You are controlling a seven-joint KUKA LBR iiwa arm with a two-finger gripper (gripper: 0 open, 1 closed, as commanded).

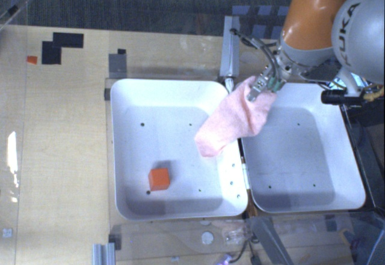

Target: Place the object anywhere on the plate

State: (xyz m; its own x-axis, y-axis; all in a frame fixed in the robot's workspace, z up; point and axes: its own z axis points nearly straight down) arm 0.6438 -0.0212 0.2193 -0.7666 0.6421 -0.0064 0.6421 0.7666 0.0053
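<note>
Currently the gripper (pixel 263 86) is positioned above the divide between the two white bins, near their far edges, with its fingers pinched on the top corner of a pink cloth (pixel 231 118). Cloth status: lifted by that corner, hanging down and toward the left bin (pixel 129 137), with its lower end draped over the right rim of that bin. Relative to the left bin, the cloth occupies the upper right area and overlaps the gap leading to the right bin (pixel 307 155). An orange block (pixel 159 179) rests on the floor of the left bin, in its near left portion, well apart from the cloth. The arm (pixel 337 17), grey with an orange band, enters from beyond the right bin and sits above that bin's far edge. Beyond the left bin's far left corner, black markers (pixel 60 46) and a small orange marker (pixel 32 60) lie on the bench surface (pixel 54 155)
</note>
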